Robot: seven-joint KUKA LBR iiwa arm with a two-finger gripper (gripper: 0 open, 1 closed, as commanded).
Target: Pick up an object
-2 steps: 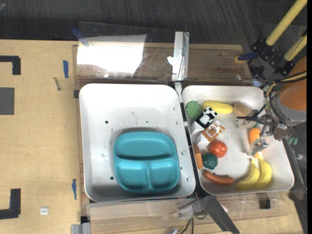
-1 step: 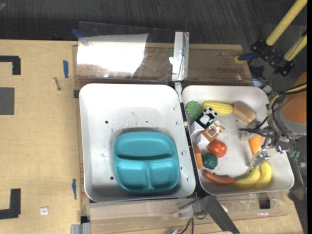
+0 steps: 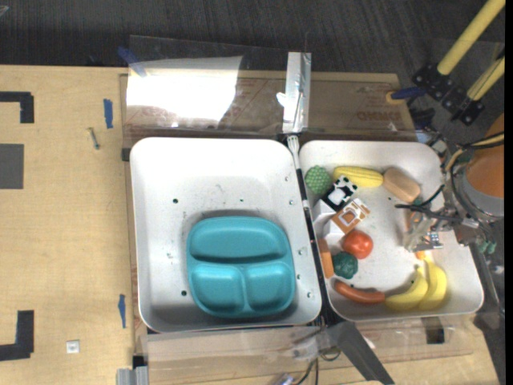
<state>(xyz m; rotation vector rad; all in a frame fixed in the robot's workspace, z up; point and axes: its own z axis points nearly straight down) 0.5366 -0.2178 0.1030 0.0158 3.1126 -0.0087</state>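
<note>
Grey arm's gripper (image 3: pixel 423 229) low in right bin (image 3: pixel 385 155), above bananas (image 3: pixel 421 285)

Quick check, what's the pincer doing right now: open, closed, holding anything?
Pincer: cannot be told; it is low over the right bin, just above the banana bunch, and nothing can be seen gripped in it.

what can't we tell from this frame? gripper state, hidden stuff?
- Gripper: camera view, finger state unreadable; small, blurred, tangled with cables above the right bin.
- Whether it holds anything: not visible.
- Arm: cut off by the right edge.
- Orange carrot-like piece: partly hidden against the bin wall.
- Patterned cube markings: too small to read.
- Teal tray: near rim runs into the left bin's front wall.
</note>
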